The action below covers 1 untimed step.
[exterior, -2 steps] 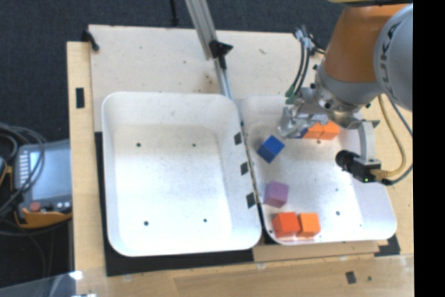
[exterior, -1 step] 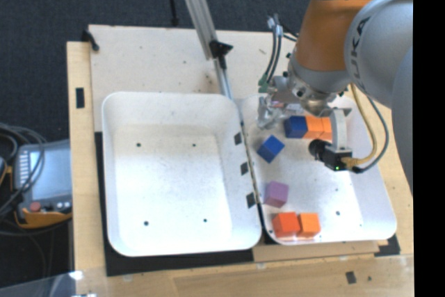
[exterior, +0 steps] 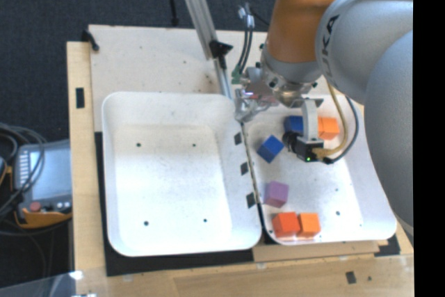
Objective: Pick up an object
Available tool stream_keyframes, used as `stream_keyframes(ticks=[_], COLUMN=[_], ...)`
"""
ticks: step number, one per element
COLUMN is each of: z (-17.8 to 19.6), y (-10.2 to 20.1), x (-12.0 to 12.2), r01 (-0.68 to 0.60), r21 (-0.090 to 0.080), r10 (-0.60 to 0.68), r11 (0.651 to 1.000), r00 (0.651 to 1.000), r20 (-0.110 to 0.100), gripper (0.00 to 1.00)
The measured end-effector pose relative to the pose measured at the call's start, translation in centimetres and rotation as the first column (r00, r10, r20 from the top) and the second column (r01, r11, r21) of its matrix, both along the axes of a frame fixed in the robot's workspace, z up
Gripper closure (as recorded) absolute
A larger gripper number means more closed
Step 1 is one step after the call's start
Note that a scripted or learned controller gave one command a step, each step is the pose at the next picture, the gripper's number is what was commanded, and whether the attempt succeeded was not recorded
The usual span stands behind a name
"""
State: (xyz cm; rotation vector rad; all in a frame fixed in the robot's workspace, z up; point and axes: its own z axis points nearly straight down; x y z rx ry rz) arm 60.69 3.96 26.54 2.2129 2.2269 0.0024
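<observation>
Nothing is lifted yet — the gripper (exterior: 245,108) hangs over the right bin (exterior: 348,202), blue cube (exterior: 271,148) below — grip state unclear.

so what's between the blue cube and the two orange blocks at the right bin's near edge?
A purple cube sits between the blue cube and the orange blocks, per the camera view.

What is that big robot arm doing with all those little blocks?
The grey and orange robot arm is trying to pick up a block. Its gripper hangs over the top edge of the right bin, with nothing in it. A blue block, a purple block and two orange blocks lie in that bin. The left bin sits beside it.
</observation>
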Motion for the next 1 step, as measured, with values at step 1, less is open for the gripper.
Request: stream_keyframes(ticks=[1], z=[-0.62], y=[5.71], x=[0.75], r01=[0.000], r21=[-0.001], r10=[0.000], r11=[1.000], r00=[1.000], r20=[0.001], gripper=[1.00])
